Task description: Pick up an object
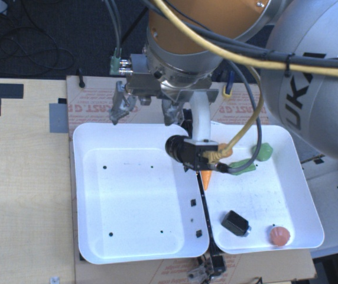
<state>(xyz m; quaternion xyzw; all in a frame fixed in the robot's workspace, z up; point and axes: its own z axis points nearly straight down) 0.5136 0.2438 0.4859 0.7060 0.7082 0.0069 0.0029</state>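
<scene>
Reaching arm: grey body with orange band enters from 3 o'clock and fills the top of the view, hanging over the seam between the two bins.
Pincer [144, 110]: two grey fingers, one [120, 108] at 9 o'clock and one [170, 110] at 3 o'clock, spread apart with nothing between them; it sits above the back rim of the left bin.
Left bin [92, 152]: shallow, white, on the counter [21, 188].
Right bin [302, 176]: shallow, white, touching the left bin along the centre seam.
Black block [236, 223]: lying in the right bin toward 6 o'clock.
Pink ball [279, 235]: in the right bin's 5 o'clock corner, just beside the black block, apart from it.
Orange cone [206, 176]: at the right bin's 9 o'clock edge, partly hidden by a black fitting below the wrist.
Green object [265, 152]: in the right bin toward 1 o'clock, shape partly masked by cable.
</scene>
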